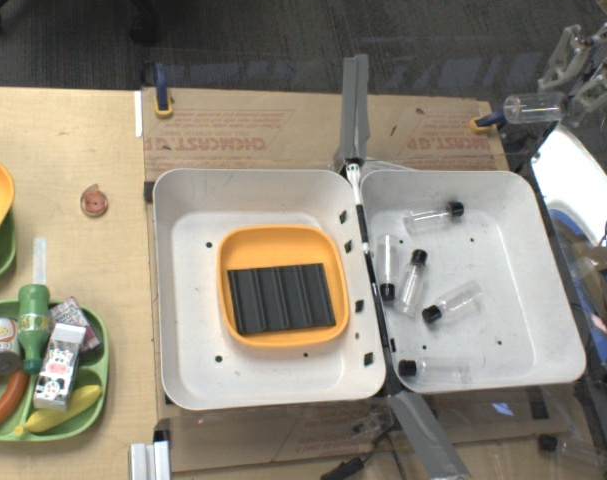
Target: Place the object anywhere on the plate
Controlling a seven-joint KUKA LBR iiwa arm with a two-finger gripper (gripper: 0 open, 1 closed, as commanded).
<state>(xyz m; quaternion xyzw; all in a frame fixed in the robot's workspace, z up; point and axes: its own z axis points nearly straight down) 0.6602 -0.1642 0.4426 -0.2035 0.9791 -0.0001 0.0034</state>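
Cardboard (313, 133) lines the bench (63, 158) beneath both bins (183, 368).

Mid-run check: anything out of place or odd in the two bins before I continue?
Nothing spilled or broken. The yellow plate with the dark ridged insert sits square in the left bin; clear black-capped vials lie scattered on their sides in the right bin.

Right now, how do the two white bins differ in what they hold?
The left bin holds a single orange plate bearing a dark ribbed rectangular object; the right bin holds several small clear vials with black caps, scattered and lying at different angles. The left bin's contents sit centred, while the right bin's vials spread from its upper middle to its lower left corner. Both bins are shallow, white and side by side.
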